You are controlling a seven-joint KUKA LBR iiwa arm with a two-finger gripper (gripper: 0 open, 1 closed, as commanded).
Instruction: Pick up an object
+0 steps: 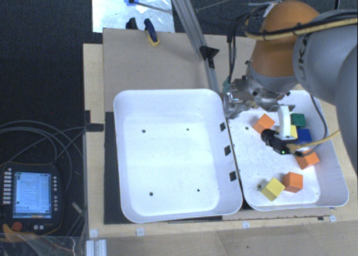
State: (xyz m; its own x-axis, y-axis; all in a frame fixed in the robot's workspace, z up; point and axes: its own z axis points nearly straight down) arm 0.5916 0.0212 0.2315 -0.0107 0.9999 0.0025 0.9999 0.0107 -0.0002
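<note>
Camera view: tool [234, 105] above right bin [330, 193].

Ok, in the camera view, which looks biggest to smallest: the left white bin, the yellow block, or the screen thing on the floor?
1. Left white bin, by far the biggest.
2. Handheld screen unit.
3. Yellow block, the smallest.

The screen unit may lie lower than the bench, so its true size against the block is less sure.

Arm [302, 42] over right bin [330, 196]; coloured blocks [292, 181] inside; left bin [126, 137] beside.
</note>
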